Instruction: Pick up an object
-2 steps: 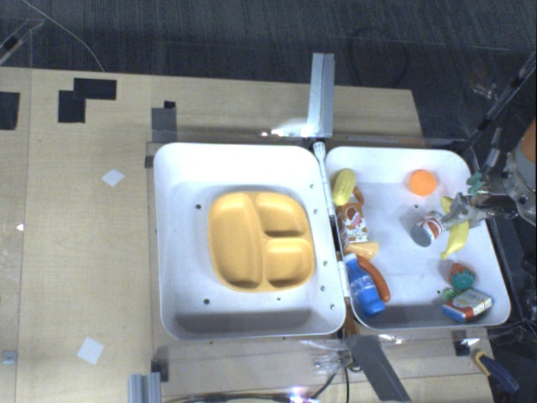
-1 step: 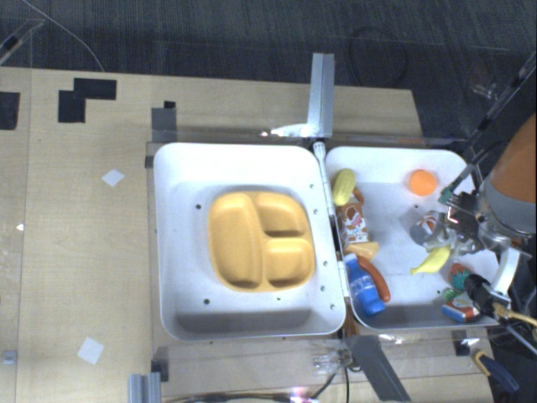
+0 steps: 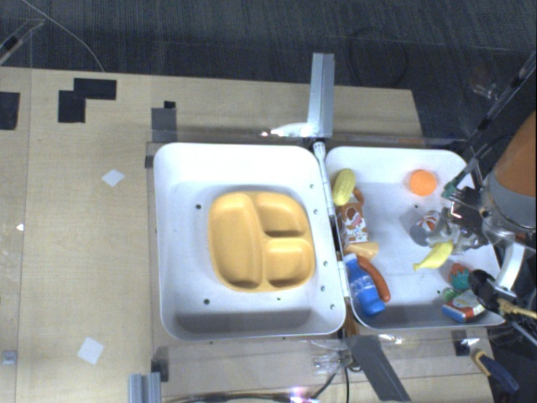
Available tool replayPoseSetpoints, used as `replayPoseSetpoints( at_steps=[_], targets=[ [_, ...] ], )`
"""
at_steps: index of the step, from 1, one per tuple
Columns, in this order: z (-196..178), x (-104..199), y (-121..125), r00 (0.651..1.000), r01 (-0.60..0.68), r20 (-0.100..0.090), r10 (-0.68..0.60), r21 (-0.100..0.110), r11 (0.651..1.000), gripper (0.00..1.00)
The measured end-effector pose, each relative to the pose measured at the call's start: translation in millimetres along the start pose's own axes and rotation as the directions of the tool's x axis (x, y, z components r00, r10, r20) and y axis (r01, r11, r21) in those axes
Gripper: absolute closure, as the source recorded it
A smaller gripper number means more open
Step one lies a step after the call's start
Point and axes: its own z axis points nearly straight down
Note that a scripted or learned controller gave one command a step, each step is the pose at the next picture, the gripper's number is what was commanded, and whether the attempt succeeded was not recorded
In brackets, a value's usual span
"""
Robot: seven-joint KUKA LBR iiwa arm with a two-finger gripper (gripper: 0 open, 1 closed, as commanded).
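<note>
The right bin holds several small objects. A yellow corn cob lies at its left wall, with a printed packet and an orange wedge below it. A blue bottle and a red sausage lie at the front left. An orange ball sits near the back. My gripper hangs low over the right side of this bin. It is just above a yellow banana and beside a grey rounded object. I see nothing clearly held.
The left bin carries a yellow divided tray. Teal and red toys lie in the right bin's front right corner, under the arm's cables. A metal post stands behind the wall between the bins.
</note>
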Motion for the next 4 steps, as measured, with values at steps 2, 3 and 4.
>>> replayPoseSetpoints(
  at_steps=[2,3,4],
  targets=[
    [-21.3,2.5,2.9,1.0,0.019,-0.001,-0.019,-0.006,1.0,1.0],
    [-160.6,-16.1,3.7,1.0,0.026,-0.002,-0.026,-0.011,1.0,1.0],
    [-105.3,-17.1,3.3,0.983,0.183,0.002,-0.183,0.003,0.983,1.0]
  ],
)
